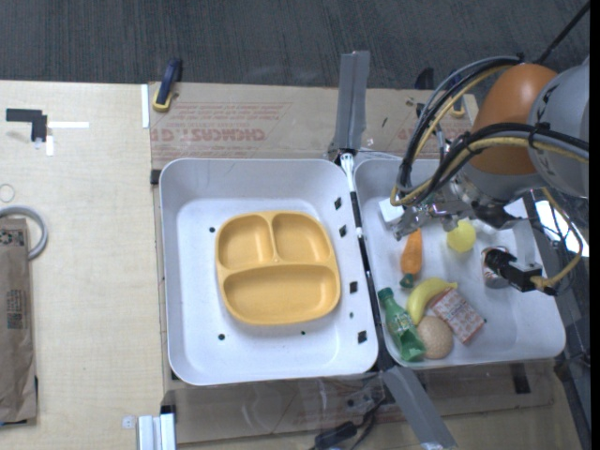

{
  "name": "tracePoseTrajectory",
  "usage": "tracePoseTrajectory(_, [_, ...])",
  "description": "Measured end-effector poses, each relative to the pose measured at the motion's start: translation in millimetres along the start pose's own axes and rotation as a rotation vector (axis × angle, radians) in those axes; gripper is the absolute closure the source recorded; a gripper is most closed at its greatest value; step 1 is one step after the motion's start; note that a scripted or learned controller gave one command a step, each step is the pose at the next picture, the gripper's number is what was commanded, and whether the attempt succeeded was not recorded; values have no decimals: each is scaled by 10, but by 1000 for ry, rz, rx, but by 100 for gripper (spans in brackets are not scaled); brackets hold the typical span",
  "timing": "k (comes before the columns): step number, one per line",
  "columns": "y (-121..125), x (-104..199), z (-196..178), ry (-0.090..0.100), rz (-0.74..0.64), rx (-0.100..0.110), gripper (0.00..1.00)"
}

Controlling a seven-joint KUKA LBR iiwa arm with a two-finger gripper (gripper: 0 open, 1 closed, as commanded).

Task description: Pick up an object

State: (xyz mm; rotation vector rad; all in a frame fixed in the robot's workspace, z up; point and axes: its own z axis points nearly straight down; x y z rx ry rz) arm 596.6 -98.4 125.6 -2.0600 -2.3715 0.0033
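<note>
In the left white bin [178, 279] sits a yellow plastic plate with three compartments [277, 267], lying flat at the centre, nothing on it. It is not what I am working over.

In the right white bin [539, 340] the pickable things lie in a cluster. A green plastic bottle [399, 325] lies on its side at about seven o'clock in that bin, just beside a tan rounded potato-like piece [434, 337]. A yellow toy banana [425, 295] lies just above them, touching a small red and white packet [459, 313]. An orange toy carrot [412, 251] lies at about ten o'clock, and a small yellow lemon-like ball [460, 237] sits at about twelve.

My gripper [424, 216] hangs low at the bin's eleven o'clock, just above the carrot. Cables and the wrist hide the tips, so I cannot tell what grip it has. Nothing looks lifted; every item seems to rest on the bin floor. I judge the pick not yet done: grasp and lift both remain, with the carrot nearest.
</note>
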Motion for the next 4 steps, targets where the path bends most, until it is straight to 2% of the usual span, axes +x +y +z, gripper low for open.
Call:
tracePoseTrajectory(1, [-393,75,345,0,84,0,0])
tracePoseTrajectory(2, [-172,-10,340,0,79,-2,0])
tracePoseTrajectory(3, [-174,-26,251,-1,83,-2,100])
tracePoseTrajectory(4, [-280,617,-654,0,31,0,100])
